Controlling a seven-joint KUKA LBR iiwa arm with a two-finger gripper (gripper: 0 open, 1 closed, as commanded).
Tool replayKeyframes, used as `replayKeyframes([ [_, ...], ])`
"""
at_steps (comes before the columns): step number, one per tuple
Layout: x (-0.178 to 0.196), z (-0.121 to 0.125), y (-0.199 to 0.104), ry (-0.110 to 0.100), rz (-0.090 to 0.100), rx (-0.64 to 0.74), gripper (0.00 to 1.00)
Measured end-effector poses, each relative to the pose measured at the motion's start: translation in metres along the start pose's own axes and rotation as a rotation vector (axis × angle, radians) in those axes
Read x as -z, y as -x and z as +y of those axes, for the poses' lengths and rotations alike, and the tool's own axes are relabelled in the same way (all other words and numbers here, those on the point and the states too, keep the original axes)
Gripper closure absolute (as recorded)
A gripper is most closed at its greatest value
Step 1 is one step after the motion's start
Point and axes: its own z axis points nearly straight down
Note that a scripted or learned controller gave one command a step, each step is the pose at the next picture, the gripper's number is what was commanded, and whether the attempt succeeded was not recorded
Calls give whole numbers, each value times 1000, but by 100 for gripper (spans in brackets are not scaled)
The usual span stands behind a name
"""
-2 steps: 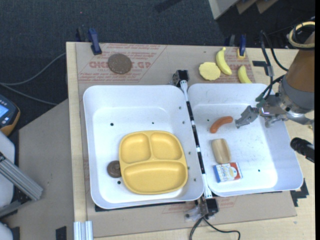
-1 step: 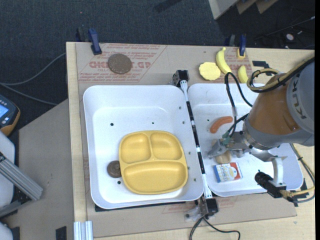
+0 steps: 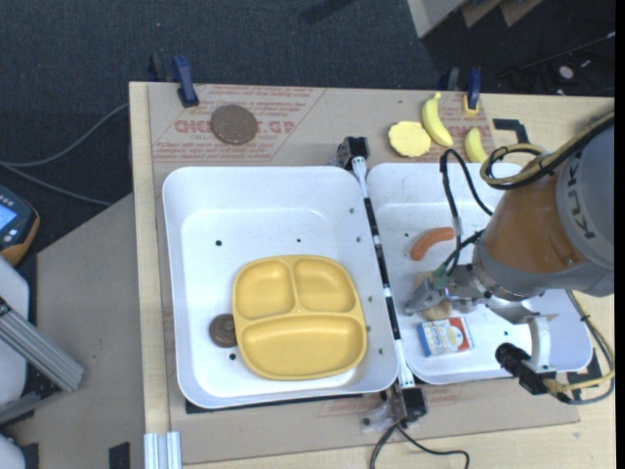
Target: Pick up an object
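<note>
Yellow tray point(image 3: 297, 317) crowds left bin point(image 3: 195, 213); back strip bare.

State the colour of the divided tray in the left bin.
Yellow: the divided tray shows best in the camera view.

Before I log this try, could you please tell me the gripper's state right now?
Gripper: low in the right bin, state cannot be told.

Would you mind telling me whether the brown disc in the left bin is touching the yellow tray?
Touching. The camera view shows the brown disc tucked against the yellow tray's lower-left edge, no gap.
</note>
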Motion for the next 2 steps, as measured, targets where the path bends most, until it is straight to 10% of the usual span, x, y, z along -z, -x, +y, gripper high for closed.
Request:
replayKeyframes([
  [1, 11, 1, 0, 4, -2, -1, 100],
  [2, 107, 55, -85, 18, 0, 12, 100],
])
